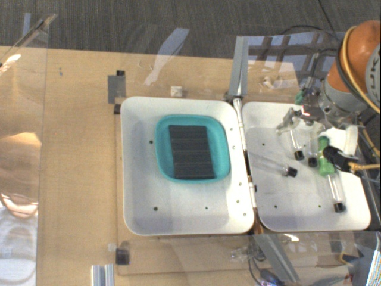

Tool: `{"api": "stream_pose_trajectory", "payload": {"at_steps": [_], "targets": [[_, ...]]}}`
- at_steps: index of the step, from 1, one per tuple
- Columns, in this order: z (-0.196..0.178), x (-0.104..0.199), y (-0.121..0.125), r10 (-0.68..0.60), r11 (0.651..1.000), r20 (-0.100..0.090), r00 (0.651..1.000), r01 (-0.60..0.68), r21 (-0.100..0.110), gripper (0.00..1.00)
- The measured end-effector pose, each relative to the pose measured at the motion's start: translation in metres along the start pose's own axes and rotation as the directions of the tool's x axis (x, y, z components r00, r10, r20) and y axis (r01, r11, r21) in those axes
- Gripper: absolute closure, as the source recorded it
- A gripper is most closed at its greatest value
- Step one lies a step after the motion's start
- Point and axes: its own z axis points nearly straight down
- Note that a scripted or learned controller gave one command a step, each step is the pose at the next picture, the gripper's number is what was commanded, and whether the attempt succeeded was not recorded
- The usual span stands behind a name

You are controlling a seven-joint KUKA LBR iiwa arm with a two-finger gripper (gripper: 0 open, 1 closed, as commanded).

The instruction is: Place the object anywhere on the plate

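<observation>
A teal plate with a dark ridged middle lies in the left white bin. In the right white bin, a small green object rests near the right side. My gripper hangs over the right bin's upper middle, its two pale fingers pointing down with black tips a short gap apart. Nothing shows between them. The green object sits just to the right of the fingertips, apart from them.
Two clear tubes with black caps lie in the right bin, one left of the gripper and one toward the lower right. The arm's orange band and cables crowd the upper right. A ridge separates the bins.
</observation>
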Motion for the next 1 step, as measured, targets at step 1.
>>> {"api": "stream_pose_trajectory", "payload": {"at_steps": [1], "targets": [[0.0134, -0.0189, -0.0601, -0.018, 1.000, 0.000, 1.000, 0.018, 0.000, 0.00]]}}
